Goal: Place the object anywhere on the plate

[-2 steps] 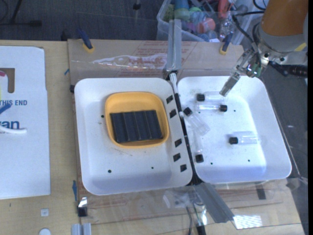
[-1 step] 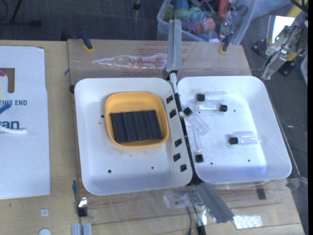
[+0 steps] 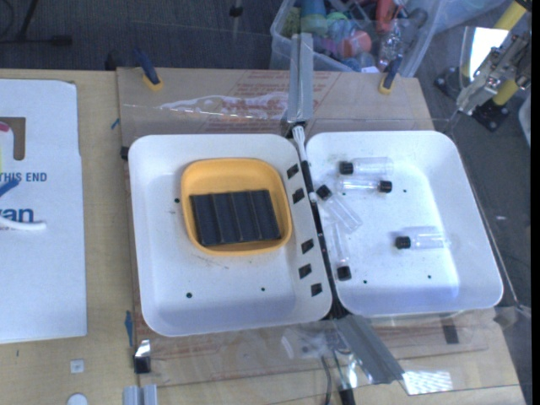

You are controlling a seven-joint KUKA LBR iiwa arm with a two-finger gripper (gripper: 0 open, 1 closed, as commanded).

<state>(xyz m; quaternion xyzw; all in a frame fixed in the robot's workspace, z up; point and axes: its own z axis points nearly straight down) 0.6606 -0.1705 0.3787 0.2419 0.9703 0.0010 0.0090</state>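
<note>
I see the yellow square plate [image 3: 235, 204] in the middle of the left white bin [image 3: 160, 294], a dark ribbed rectangular block [image 3: 235, 218] lying on it; in the right white bin [image 3: 439, 285], clear plastic vials with black caps lie scattered: two [image 3: 364, 176] near the far edge, one [image 3: 419, 241] toward the right edge, others [image 3: 337, 226] along the left edge.
</note>
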